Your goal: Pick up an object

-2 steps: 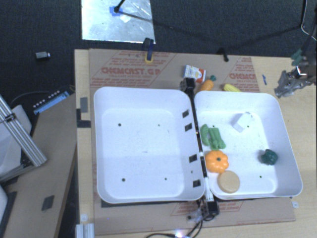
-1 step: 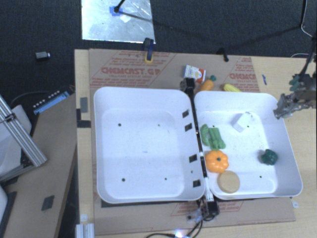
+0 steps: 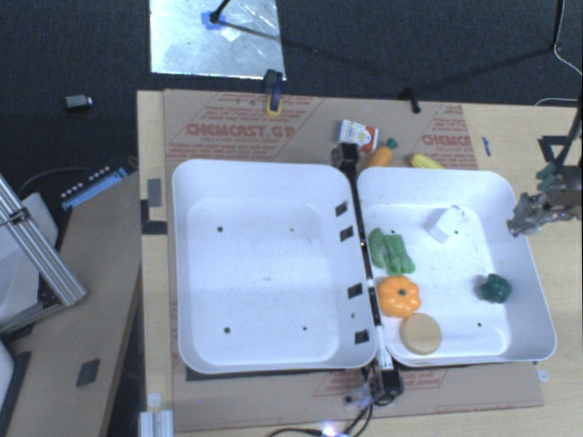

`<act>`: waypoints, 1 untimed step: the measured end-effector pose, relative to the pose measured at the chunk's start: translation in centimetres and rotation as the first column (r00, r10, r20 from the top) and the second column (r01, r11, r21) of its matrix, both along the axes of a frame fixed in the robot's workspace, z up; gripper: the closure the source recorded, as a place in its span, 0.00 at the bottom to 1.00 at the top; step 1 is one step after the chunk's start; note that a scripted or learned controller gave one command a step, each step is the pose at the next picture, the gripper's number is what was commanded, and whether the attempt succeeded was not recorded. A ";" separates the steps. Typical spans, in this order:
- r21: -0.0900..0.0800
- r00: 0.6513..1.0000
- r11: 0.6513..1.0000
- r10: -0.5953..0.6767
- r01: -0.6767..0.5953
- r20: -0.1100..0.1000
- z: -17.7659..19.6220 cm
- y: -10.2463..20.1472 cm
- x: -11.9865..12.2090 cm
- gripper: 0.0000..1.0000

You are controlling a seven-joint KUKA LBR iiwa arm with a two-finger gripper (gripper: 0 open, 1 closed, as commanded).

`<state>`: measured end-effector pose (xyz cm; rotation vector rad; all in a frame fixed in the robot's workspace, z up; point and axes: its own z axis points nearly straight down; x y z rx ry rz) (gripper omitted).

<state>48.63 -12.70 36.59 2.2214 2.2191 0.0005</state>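
The grey two-finger gripper (image 3: 526,221) is seen at the right edge of the right-hand shallow white bin (image 3: 519,285), poised over the rim rather than over the contents. Whether it is open or closed cannot be told from this view (the tip is small and blurred), and nothing is seen to be carried by it.

Nearest to it, inside the right bin, a small white block (image 3: 445,223) is found towards the back, and a dark green lumpy toy (image 3: 496,288) lies near the right wall. Further in, against the divider, a pair of green pod-shaped toys (image 3: 392,251) is placed, with an orange toy pumpkin (image 3: 399,296) just in front and a flat tan round disc (image 3: 422,333) just beside that. The left-hand white bin (image 3: 196,271) is well apart from the gripper.

No object is yet engaged, so the pick is judged to be barely begun. A descent from here could be spoiled by the bin's rim being struck. The rounded dark green toy could be squeezed out sideways, and the pumpkin and disc (apparently touching) could be disturbed together if either is chosen.
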 end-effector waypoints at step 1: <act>0.000 1.000 1.000 0.005 -0.005 0.000 -1.8 0.9 0.4 1.00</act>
